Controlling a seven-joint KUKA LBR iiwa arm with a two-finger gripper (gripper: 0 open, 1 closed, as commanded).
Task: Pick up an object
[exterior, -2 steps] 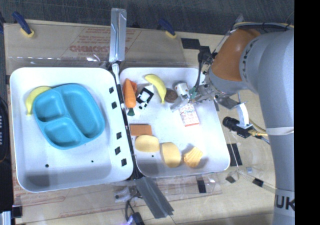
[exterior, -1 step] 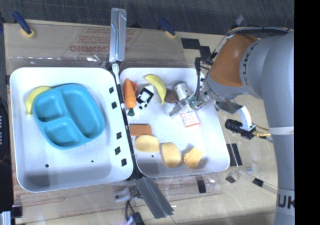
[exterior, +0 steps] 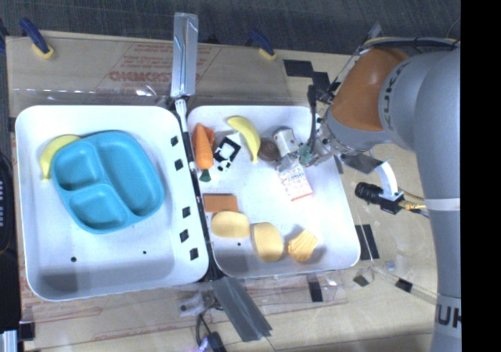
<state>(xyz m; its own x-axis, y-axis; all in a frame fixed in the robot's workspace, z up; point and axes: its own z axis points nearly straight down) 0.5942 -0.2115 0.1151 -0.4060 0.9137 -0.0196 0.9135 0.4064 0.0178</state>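
The likeliest target is the small silvery metal can (exterior: 282,141), lying near the far right corner of the right-hand shallow white bin (exterior: 333,221). A red-and-white printed paper packet (exterior: 295,183) rests just beside it, toward the bin's right wall, and a dark brown rounded piece (exterior: 268,150) touches the can on its other side. The two-finger gripper (exterior: 307,155) is down at this same corner, just beside the can and over the top of the packet, but the wrist hides its tip and I cannot tell whether it is open, closed or holding anything.

Further along the far edge lie a yellow plastic banana (exterior: 246,136), a black-and-white checkered block (exterior: 226,152) and an orange plastic carrot (exterior: 203,146), the carrot against the bin's left wall. Toward the near edge are a brown rectangular block (exterior: 220,203), a pale yellow rounded piece (exterior: 230,224), a deeper yellow rounded lump (exterior: 268,241) and a ridged yellow-orange piece (exterior: 302,246).

The left-hand white bin (exterior: 47,280) carries a blue plastic divided tray (exterior: 109,178), with a second yellow banana (exterior: 53,152) tucked under the tray's far left corner.

As a judgement, the task is at the reach-and-grasp stage: the arm is at the objects, yet nothing appears lifted, and everything seems to sit on the bin floor. A secure closing and a lift remain.
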